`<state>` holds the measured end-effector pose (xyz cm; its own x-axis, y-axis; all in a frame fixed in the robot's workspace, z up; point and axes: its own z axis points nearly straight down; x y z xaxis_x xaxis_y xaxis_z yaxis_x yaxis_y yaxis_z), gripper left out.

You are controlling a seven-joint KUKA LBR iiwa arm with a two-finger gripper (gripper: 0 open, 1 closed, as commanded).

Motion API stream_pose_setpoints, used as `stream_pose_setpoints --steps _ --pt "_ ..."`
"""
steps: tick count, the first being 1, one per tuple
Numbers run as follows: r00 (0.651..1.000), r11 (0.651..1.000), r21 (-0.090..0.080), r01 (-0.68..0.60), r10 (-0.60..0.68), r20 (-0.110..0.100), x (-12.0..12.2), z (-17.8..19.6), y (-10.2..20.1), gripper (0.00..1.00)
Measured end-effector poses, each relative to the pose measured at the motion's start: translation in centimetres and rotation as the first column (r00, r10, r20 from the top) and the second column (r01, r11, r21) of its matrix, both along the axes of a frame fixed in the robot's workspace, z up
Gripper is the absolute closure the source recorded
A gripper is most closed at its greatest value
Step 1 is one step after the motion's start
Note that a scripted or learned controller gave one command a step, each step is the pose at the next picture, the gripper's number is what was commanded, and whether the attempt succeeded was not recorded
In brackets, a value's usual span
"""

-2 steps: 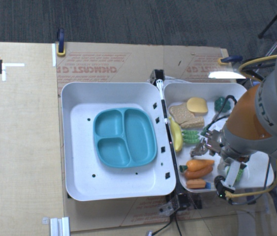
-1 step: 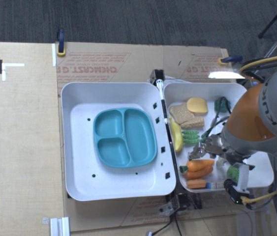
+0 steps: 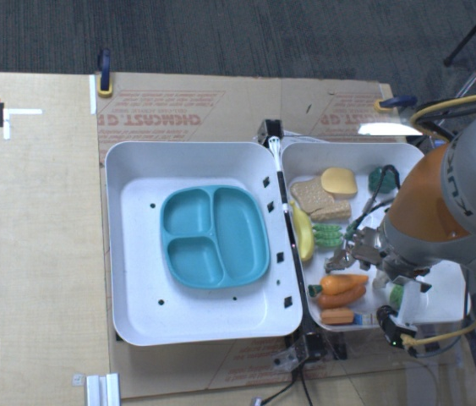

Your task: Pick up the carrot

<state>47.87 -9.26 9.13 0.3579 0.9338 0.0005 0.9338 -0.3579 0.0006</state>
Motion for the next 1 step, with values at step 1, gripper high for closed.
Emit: stream_pose_setpoints --steps 1 --pt "0.991 0.991 0.000 0.134 -0.134 0.000 -0.04 0.02 -0.23 0.00"
